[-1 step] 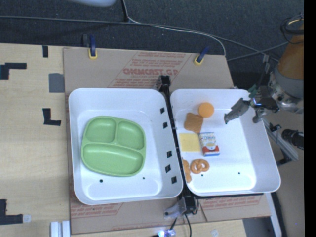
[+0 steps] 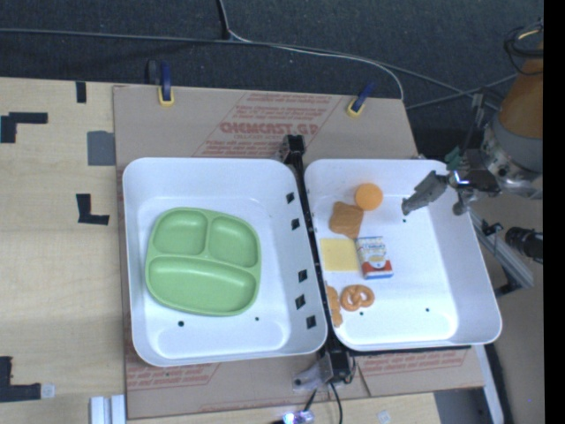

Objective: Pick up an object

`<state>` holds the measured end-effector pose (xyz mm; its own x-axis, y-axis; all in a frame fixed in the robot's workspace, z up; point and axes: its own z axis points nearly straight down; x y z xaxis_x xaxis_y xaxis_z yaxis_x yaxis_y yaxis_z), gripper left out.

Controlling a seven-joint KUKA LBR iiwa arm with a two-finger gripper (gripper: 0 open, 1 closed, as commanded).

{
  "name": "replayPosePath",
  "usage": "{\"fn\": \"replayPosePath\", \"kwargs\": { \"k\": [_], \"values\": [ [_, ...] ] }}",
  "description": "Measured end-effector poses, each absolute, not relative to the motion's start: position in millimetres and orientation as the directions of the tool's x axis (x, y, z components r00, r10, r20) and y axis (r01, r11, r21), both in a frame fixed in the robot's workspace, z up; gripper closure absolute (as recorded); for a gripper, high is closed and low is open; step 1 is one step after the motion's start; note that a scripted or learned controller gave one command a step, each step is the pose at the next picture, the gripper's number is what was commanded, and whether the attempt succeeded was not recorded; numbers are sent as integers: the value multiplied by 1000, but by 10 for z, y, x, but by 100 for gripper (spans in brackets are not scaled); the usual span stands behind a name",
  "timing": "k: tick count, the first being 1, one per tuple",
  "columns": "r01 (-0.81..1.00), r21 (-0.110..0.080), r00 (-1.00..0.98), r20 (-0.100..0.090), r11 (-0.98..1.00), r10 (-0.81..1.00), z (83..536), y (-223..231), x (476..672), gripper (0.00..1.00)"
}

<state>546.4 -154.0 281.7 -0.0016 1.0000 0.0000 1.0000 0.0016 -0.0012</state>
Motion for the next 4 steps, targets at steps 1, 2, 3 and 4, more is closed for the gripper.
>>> {"fn": "replayPosePath", "kwargs": {
  "k": [1, 2, 3, 4],
  "values": [
    [1000, -8, 0, 1, 0, 1000, 2185, -1549, 5403, 0],
    [1000, -6, 0, 0, 0, 1000, 1678, -1624, 5443, 0],
    [1000, -7, 0, 0, 0, 1000, 1082, -1702, 5461, 0],
    [1000, -3, -2, 1, 2, 1000, 1215, -1688, 5474, 100]
  ]
}}
